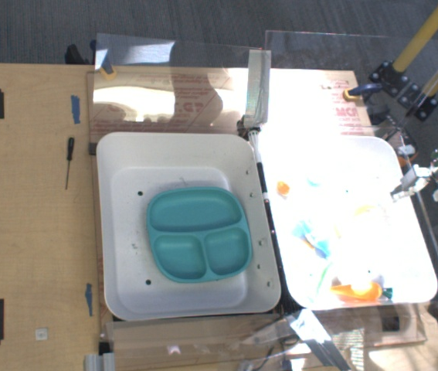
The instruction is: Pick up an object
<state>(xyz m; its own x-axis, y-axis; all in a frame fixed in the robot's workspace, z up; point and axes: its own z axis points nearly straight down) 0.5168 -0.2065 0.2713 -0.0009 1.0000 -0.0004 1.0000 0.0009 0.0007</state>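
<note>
**Gripper at the right bin's edge, small items scattered below**

The gripper (414,182) sat at the far right of the view, over the right rim of the right bin (404,284). It showed as a small pale metal shape against the glare. Whether it was apart or together could not be told, and nothing could be seen held in it.

The right bin was washed out by strong light. Several small items lay on its floor, all apart from the gripper. A small orange piece (282,188) lay near the bin's left wall. A blue piece (312,236) lay near the middle, with a thin green stick (323,273) just below it. A larger orange item (355,290) rested near the front rim, with a small green bit touching its right end. A faint yellow smudge (362,207) lay between the middle and the gripper, too bleached to make out.

The left bin (118,207) held a teal divided plate (198,233) with three compartments, lying flat near the bin's centre.

Both bins stood on a tan bench (25,230). A screwdriver (69,159) lay on the bench left of the left bin, with a strip of blue tape (75,108) above it. A yellow pole (431,25) with black clamps crossed the upper right corner.
</note>
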